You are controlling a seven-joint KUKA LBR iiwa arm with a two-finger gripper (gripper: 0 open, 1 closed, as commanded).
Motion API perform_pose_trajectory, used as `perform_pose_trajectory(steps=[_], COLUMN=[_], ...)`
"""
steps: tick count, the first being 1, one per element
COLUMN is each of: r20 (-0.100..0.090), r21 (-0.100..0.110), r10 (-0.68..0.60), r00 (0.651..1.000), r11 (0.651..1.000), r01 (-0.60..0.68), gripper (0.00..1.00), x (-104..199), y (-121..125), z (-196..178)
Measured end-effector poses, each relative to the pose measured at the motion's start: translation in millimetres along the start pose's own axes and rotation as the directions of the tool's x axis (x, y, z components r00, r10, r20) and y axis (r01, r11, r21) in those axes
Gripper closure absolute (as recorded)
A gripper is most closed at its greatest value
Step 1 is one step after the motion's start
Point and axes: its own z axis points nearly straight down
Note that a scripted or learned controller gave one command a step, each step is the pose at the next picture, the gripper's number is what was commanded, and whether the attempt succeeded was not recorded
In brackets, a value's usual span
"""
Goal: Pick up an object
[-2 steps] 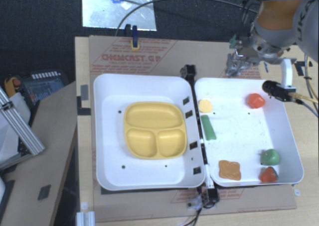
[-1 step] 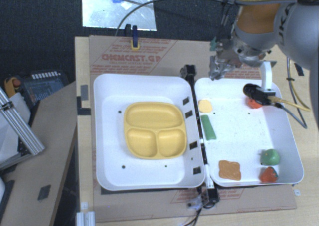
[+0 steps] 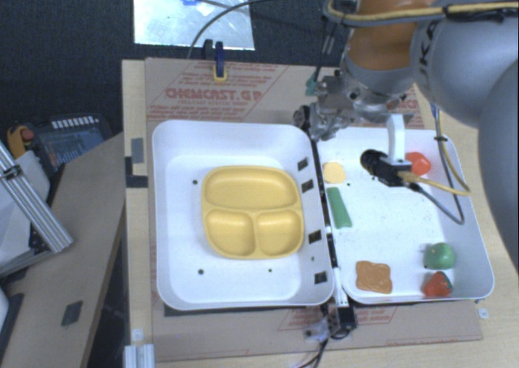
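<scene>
Two white bins (image 3: pixel 243 135) sat below; yellow tray (image 3: pixel 250 211) left. I hovered at twelve o'clock, gripper (image 3: pixel 324 125) above the divider. Toys waited right: green stick (image 3: pixel 339 207), toast (image 3: pixel 374 276). Approach phase, I reckoned; next, descend at six.

Even, fairly bright overhead light, slightly cool cast. Both white bins (image 3: pixel 243 135) read near blown-out, little surface detail. Strong glare off the silver sheet (image 3: pixel 174 2) at upper left of the frame. Dark backdrop across the top stays murky. Shadows soft and short: faint one under the yellow tray (image 3: pixel 247 212), a darker patch below the arm (image 3: pixel 405 26) in the upper right. Overall soft, low resolution; small items at lower right lack crisp edges. Arm housing at right edge is blurred from closeness.
</scene>
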Motion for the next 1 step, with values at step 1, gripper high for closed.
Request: perform_pose_trajectory(steps=[1], r20=[0.0], r21=[-0.001], r10=[0.001], r00=[1.0], r11=[1.0], r01=[-0.001], gripper=[1.0], x=[44.4], y=[-8.7], z=[9.7])
